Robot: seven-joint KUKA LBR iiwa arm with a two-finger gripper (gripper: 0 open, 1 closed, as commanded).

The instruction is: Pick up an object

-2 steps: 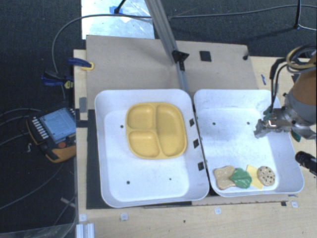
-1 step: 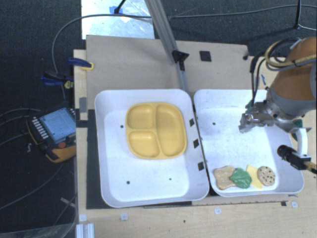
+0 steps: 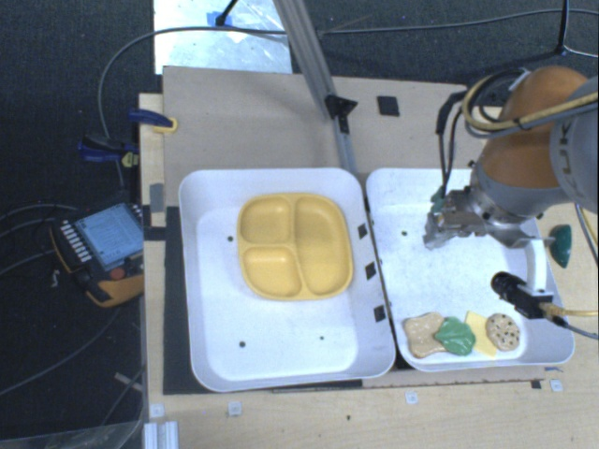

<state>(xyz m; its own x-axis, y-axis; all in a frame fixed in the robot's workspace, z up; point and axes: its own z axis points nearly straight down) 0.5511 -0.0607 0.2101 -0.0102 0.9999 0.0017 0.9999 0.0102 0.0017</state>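
Nearest the camera, along the near wall of the right-hand shallow white plastic bin (image 3: 412, 251), lies a row of small toy foods: a tan slice of toast-shaped plastic (image 3: 423, 334) at the left, a crumpled green leaf-like piece (image 3: 456, 336) just beside it and seemingly overlapping it, a thin yellow wedge like a cheese slice (image 3: 480, 331) tucked behind the green piece, and a round tan cookie with dark spots (image 3: 504, 330) at the right end. Any of these could serve as the object to pick up (the task names none in particular), and all four rest on the bin floor.

Farther back in the same bin, the grey two-finger gripper (image 3: 440, 234) hangs over bare floor, well apart from the row of foods. Nothing shows between its fingers, but whether they stand apart or together I cannot tell from this slant. Above it bulges the arm's orange band (image 3: 524, 148), and a black cylindrical fitting (image 3: 510, 290) juts out nearer the camera, close to the cookie.

By my judgement the pick is not yet done: the approach, the closing and the lift are all left.

In the left-hand white bin (image 3: 211, 344) sits a yellow plastic plate with three compartments (image 3: 293, 246), far from the gripper.
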